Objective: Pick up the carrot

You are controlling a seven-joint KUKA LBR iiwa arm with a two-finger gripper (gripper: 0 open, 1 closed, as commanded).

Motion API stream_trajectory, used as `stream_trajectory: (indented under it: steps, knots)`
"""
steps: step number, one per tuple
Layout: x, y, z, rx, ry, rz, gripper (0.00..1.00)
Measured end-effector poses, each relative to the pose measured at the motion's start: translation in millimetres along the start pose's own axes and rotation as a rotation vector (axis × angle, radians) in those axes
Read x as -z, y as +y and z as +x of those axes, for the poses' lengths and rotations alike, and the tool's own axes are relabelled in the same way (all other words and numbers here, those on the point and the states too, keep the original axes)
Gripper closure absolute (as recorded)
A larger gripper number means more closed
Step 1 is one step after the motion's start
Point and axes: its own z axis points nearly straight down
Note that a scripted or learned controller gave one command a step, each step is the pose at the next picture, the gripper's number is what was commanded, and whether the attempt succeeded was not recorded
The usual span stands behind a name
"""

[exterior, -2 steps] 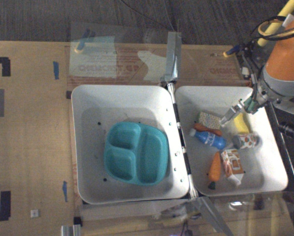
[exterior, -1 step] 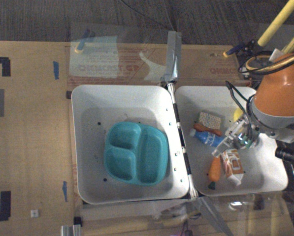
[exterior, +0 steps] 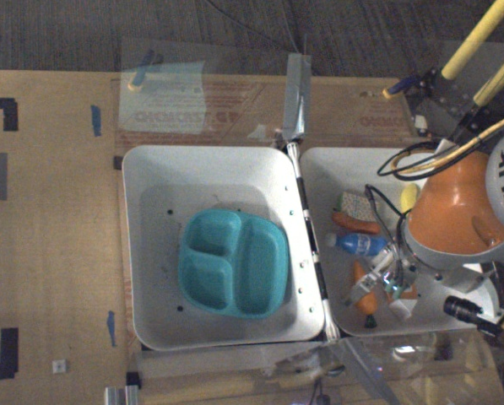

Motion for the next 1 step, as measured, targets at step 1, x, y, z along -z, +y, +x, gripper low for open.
stream_trajectory:
  steps: [1]
  knots:
    - [11.1, -0.6, -2.4, -0.007, -0.004, -0.005, 1.00]
